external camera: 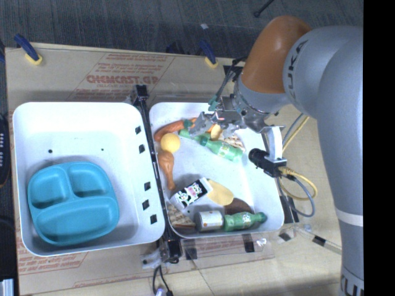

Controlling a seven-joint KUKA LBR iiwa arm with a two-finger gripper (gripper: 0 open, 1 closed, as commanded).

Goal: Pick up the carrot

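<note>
The arm comes in from the right and hangs over the far part of the right bin (271, 193). The gripper (213, 123) is low among the toys at the far edge of this bin, just beside the carrot (170, 128). The carrot is an orange piece that lies near the far left corner of the right bin, close to the wall between the two bins, with its right end pointing toward the gripper. I cannot tell if the fingers are wide or narrow, because the wrist and the clutter around it hide them, and I do not see the carrot between them.

Just near of the carrot is a yellow round fruit (170, 143), and below that a drumstick toy (167, 164) lies along the left wall. A green bottle (221, 148) lies tilted right under the gripper. At the near side there are a cow-pattern carton (190, 194), a can (210, 220) and a second green bottle (245, 219). The left bin (74, 119) holds a blue divided tray (73, 201).

In my judgement the step in hand is the approach to the grasp. The next move calls for a small shift to the left, so that the fingers stand on both sides of the carrot and not on the green bottle, and then a closing and a straight lift.
</note>
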